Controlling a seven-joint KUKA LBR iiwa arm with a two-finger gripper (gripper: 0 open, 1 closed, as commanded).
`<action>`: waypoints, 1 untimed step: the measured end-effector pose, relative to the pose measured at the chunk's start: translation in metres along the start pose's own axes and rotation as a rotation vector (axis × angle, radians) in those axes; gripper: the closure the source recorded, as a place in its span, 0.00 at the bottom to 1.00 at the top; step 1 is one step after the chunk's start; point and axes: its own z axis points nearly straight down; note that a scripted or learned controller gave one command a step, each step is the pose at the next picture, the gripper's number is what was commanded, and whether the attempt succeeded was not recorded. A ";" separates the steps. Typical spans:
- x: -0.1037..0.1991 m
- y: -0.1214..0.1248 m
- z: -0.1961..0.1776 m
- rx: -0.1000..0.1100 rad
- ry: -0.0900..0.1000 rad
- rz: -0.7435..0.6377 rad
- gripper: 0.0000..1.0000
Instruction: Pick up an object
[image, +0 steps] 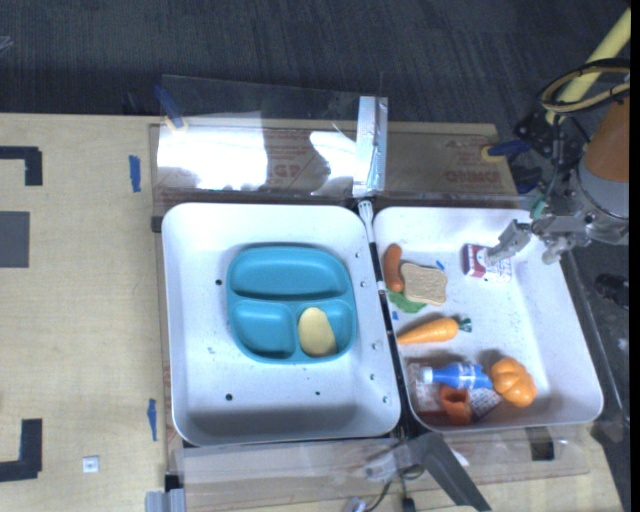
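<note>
Wooden bench (70, 330), two white bins. Gripper (510, 243) at right bin's (580, 390) 1 o'clock, touching small red-white packet (475, 261); print unreadable; finger state unclear.

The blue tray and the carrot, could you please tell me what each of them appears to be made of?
The blue tray looks like moulded plastic with a smooth, slightly glossy finish: it has one even colour, rounded compartment walls and soft highlights. The carrot seems to be a plastic toy rather than real food, judging by its flat uniform orange and neat green top, though the picture is too coarse to be sure.
</note>
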 end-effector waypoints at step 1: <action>0.010 0.044 0.094 -0.014 -0.002 0.098 0.00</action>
